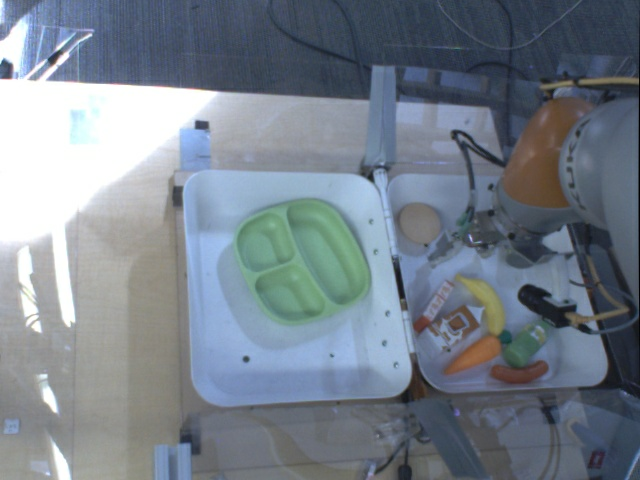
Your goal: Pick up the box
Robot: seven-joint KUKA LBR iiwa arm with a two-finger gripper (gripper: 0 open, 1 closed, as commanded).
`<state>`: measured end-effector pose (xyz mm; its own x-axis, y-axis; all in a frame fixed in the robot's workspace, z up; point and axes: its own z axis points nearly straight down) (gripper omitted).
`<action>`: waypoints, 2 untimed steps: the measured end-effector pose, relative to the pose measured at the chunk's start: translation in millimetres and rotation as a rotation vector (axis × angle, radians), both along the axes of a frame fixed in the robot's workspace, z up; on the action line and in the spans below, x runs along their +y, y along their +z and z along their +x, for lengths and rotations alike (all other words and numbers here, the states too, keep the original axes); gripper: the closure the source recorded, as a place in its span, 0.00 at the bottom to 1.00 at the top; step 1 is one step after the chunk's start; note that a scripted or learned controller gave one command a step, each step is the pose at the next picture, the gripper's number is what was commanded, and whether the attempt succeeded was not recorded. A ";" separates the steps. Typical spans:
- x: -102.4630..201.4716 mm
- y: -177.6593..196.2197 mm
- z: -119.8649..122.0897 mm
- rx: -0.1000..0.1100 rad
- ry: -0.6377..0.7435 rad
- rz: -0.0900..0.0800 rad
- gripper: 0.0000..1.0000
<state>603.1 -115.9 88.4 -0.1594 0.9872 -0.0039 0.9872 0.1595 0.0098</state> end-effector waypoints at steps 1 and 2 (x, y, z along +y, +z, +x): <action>6.5 -2.0 64.1 0.003 -0.097 0.002 0.00; 2.8 0.2 -23.0 0.001 -0.163 0.004 0.00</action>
